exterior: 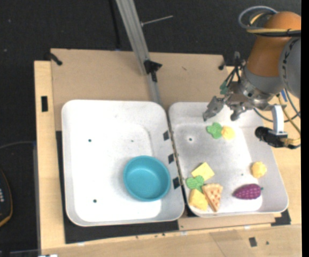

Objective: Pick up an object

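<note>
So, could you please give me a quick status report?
End effector open, above right bin's far edge, holding nothing. Green piece just below it. Yellow piece touching alongside.

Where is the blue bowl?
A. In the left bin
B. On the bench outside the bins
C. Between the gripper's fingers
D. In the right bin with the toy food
A: the blue bowl sits in the left bin, near its lower right corner, while the toy food lies in the right bin and the gripper hangs over that bin's far end.
</note>
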Robot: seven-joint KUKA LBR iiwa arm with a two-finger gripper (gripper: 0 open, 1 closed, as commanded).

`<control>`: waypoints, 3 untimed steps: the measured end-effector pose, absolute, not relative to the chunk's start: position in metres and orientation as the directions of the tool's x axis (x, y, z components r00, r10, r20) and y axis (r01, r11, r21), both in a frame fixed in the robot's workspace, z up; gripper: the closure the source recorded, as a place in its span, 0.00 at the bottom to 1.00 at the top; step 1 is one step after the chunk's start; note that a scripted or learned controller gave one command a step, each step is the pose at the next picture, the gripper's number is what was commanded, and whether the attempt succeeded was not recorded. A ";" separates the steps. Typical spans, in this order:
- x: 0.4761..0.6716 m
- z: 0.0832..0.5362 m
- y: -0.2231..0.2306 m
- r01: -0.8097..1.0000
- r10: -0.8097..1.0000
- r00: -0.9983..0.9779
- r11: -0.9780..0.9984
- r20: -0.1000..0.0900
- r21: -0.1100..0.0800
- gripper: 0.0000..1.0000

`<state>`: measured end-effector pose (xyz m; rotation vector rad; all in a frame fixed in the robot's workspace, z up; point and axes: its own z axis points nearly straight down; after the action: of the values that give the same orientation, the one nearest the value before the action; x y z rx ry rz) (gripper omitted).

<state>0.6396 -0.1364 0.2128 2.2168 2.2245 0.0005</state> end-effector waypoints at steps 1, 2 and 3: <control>0.640 0.213 -0.137 1.000 1.000 -0.004 0.004 -0.001 0.001 0.00; 0.639 0.150 -0.135 1.000 1.000 -0.001 0.001 -0.002 -0.005 0.00; 0.640 0.101 -0.137 1.000 1.000 0.001 -0.001 -0.003 0.003 0.00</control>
<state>0.6396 -0.1368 0.1006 2.2194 2.2173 -0.0009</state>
